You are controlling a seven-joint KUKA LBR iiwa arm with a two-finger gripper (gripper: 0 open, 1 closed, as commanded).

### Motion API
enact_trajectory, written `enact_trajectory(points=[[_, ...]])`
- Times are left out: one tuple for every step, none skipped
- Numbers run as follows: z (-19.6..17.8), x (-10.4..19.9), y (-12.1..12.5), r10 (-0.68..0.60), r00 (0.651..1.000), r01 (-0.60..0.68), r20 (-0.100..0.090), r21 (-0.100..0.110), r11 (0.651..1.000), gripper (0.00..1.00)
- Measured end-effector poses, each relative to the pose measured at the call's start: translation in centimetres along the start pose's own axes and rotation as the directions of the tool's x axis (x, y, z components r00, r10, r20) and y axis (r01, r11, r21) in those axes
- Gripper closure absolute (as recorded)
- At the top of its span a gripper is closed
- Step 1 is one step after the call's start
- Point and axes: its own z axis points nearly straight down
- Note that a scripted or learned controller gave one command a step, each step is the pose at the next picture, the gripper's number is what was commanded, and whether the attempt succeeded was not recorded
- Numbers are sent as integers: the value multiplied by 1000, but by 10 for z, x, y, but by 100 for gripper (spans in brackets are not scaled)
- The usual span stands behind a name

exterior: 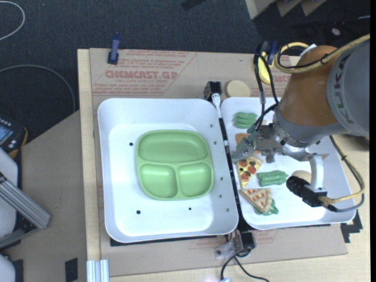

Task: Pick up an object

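The right bin (294,216) holds several toy foods. Among them are a pizza slice (248,168), a green pod (271,177), a second wedge with green trim (259,200), a green leafy piece (245,120) and a small orange piece (240,138). My gripper (256,151) hangs low over the bin's left part, just above the pizza slice and beside the orange piece. The grey arm with its orange band (311,98) covers the bin's right half. Nothing can be seen held.
The left bin (117,204) carries a green divided plate (174,163). A tan disc (238,89) lies on the bench behind the bins. A black clip (212,90) sits at the divider's far end. A black connector with cables (305,191) hangs off the arm over the right bin.
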Motion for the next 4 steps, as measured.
enact_trajectory(points=[[-74, 47, -44, 2, 1000, -2, 3, -11, 1000, 0], [-234, 104, -49, -2, 1000, 2, 2, -24, 1000, 0], [-238, 102, -49, 4, 1000, -4, 4, -15, 1000, 100], [-248, 102, -48, 3, 1000, -3, 5, -17, 1000, 100]])
